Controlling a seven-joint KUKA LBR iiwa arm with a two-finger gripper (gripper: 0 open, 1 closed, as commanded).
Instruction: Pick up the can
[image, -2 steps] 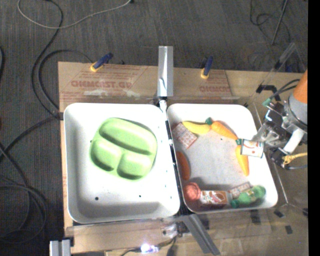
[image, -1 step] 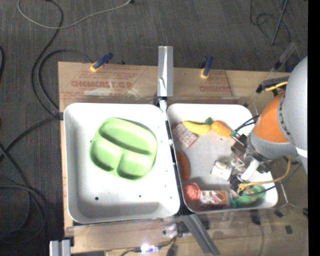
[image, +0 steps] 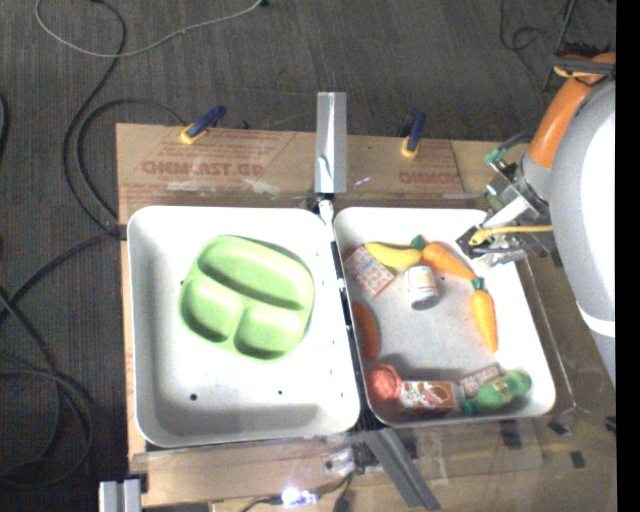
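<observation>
Can (image: 424, 286) lies tipped on its side just left of the upper carrot (image: 447, 260); gripper (image: 487, 243), finger state impossible to tell, hovers right of that carrot.

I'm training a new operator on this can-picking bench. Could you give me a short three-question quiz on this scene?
1. True or false: the can lies in the right bin.
2. What fills the left bin? A) a green foam cushion B) a banana C) a bottle
3. Fill in: the yellow fruit just left of the can is a ____.

Key
1. True.
2. A: the green cushion.
3. Banana.
</observation>
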